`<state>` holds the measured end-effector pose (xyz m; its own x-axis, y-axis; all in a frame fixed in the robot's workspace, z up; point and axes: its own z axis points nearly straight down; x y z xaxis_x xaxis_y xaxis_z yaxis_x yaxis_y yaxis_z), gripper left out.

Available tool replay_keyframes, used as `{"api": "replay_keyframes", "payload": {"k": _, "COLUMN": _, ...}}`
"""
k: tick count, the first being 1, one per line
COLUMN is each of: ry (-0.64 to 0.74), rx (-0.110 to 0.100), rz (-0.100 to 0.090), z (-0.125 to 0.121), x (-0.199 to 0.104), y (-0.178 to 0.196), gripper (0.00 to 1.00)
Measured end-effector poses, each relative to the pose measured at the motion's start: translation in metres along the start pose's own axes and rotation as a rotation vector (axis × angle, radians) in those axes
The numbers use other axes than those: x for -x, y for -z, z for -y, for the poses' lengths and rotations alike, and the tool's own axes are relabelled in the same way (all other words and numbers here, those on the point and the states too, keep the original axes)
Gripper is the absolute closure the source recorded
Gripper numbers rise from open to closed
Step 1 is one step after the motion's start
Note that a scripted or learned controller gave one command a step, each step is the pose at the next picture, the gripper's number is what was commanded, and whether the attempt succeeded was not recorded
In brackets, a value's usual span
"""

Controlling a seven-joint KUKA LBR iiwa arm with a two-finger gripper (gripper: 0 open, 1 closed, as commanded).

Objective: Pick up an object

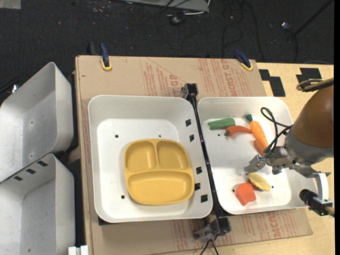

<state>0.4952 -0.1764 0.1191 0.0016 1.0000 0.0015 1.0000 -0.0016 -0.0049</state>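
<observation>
1. You have two white bins side by side on the bench. The left bin [106, 142] carries a yellow divided plate [158, 171] near its middle; the right bin [226, 195] carries all the small food toys, so work there.

2. The arm [319, 124] reaches in over the right bin's right edge, its wrist low above the bin's near right part.

3. Your candidates, largest first: an orange carrot [258, 134] toward the far right corner, a green pod-shaped piece [221, 123] by the far edge, a red pepper-like piece [238, 131] between those two, an orange-red block [245, 194] near the near edge, and a pale yellow piece [260, 181] just beside that block.

4. The pale yellow piece looks the likeliest target, being closest to the tool. To do it well, centre over it before you descend, keep clear of the orange-red block so you do not nudge both, and close only once the piece sits between the fingers.

5. The gripper [256, 166] sits just above and to the far side of the pale yellow piece. You cannot tell how far apart its fingers stand, and nothing visibly sits between them.
</observation>
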Motion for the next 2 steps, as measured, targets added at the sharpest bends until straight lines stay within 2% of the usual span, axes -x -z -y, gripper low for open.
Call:
{"api": "replay_keyframes", "payload": {"k": 1, "ry": -0.001, "rx": 0.005, "rz": 0.001, "z": -0.001, "x": 0.000, "y": 0.013, "gripper": 1.00}}
{"api": "replay_keyframes", "payload": {"k": 2, "ry": 0.004, "rx": 0.010, "rz": 0.004, "z": -0.011, "x": 0.003, "y": 0.060, "gripper": 1.00}}
